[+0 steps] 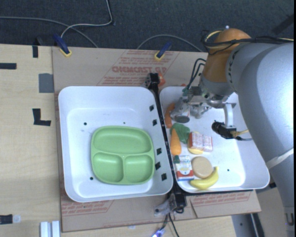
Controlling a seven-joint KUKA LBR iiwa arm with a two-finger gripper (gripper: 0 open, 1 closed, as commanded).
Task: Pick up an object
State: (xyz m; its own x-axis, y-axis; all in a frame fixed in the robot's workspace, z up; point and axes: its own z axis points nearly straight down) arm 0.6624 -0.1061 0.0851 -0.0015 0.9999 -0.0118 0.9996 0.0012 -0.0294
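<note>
So I had the gripper [183,113] down in the right bin [246,174], parked at the far end of the toy food pile. From my feed I couldn't tell what state the gripper was in; the wrist hardware blocked that bit.

The stuff was crammed along the bin's left wall: a carrot [175,142] with its green top [181,131] just below the gripper, a red-and-white pack [200,141] beside it, then a round cookie [202,167] touching a banana [205,180] at the near end. The green tray [123,154] sat in the left bin, well apart.

My worry: with everything packed that tight, it could snag 2 items at once, or just shove the carrot against the wall and come up with nothing.
</note>
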